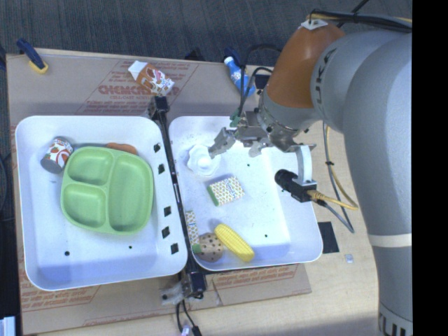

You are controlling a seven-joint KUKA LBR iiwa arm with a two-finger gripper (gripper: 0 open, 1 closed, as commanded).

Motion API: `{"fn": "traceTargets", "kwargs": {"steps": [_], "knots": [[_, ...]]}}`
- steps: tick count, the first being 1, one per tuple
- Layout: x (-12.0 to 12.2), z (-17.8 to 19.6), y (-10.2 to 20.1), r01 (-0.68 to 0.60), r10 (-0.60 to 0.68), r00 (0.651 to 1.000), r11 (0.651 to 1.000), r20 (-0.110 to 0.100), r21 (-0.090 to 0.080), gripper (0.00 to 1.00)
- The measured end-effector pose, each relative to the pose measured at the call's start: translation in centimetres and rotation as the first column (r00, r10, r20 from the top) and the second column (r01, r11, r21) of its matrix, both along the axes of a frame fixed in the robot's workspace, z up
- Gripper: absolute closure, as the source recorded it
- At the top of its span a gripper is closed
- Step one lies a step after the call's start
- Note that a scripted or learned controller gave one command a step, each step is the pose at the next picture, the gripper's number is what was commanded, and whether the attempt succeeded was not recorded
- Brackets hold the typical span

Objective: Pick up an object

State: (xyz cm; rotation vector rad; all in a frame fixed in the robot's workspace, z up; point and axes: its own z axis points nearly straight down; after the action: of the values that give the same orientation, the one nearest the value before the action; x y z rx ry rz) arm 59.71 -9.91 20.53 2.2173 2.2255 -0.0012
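Note:
In the right bin (pixel 294 247) lie a small white cup (pixel 201 160), a green-and-white patterned block (pixel 226 190), a yellow corn cob (pixel 234 242) and a brown speckled round piece (pixel 208 247). My gripper (pixel 240 144) hangs over the far part of this bin, just right of the white cup. Its fingers (pixel 222 142) stand apart with nothing between them. The left bin (pixel 42 257) holds a green divided plate (pixel 107 190), a red-and-white can (pixel 57 153) and an orange item (pixel 122 148) partly hidden behind the plate.
A black divider (pixel 171 187) with clips runs between the bins. On the cardboard behind them lie a snack packet (pixel 150 78) and a blue clamp (pixel 236 71). My grey arm (pixel 364 117) covers the right side of the bench.

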Motion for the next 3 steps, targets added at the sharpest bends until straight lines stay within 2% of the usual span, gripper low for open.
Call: {"fn": "traceTargets", "kwargs": {"steps": [1, 2, 3], "knots": [[-1.9, -1.4, 11.0, -0.006, 0.006, 1.000, 1.000, -0.004, 0.001, 0.00], [2.5, -1.4, 5.1, 0.000, 0.000, 1.000, 1.000, 0.000, 0.000, 0.00], [5.6, -4.6, -0.6, 0.000, 0.000, 1.000, 1.000, 0.000, 0.000, 0.00]]}}
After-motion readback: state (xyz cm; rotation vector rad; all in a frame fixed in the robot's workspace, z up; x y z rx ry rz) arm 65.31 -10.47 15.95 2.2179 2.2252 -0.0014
